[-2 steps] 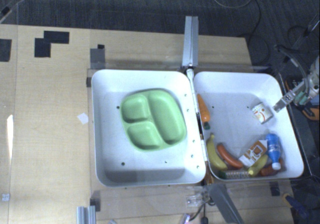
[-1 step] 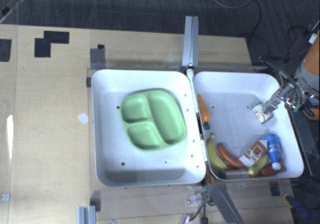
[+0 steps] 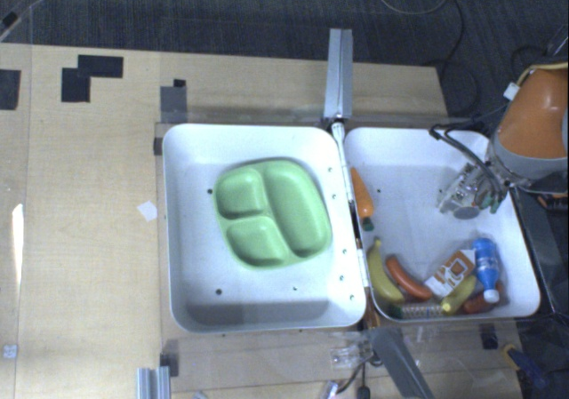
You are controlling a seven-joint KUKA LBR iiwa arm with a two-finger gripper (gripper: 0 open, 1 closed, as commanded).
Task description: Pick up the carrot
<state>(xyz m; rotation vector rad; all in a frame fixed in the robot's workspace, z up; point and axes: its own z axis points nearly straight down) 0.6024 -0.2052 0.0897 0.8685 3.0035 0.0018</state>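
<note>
The carrot (image 3: 360, 194) is orange with a small green tip and lies lengthwise against the left wall of the right bin (image 3: 418, 153). My gripper (image 3: 466, 196) hangs over the right half of the same bin, well to the right of the carrot, with bare bin floor between them. The grey arm with its orange band (image 3: 536, 122) comes in from the right edge above it.
A green divided plate (image 3: 271, 211) lies in the left bin (image 3: 191, 237). Along the right bin's front wall lie a yellow banana (image 3: 382, 269), a red sausage (image 3: 407, 277), a small box (image 3: 452, 271), a blue bottle (image 3: 485, 266) and a second banana (image 3: 459, 294).
</note>
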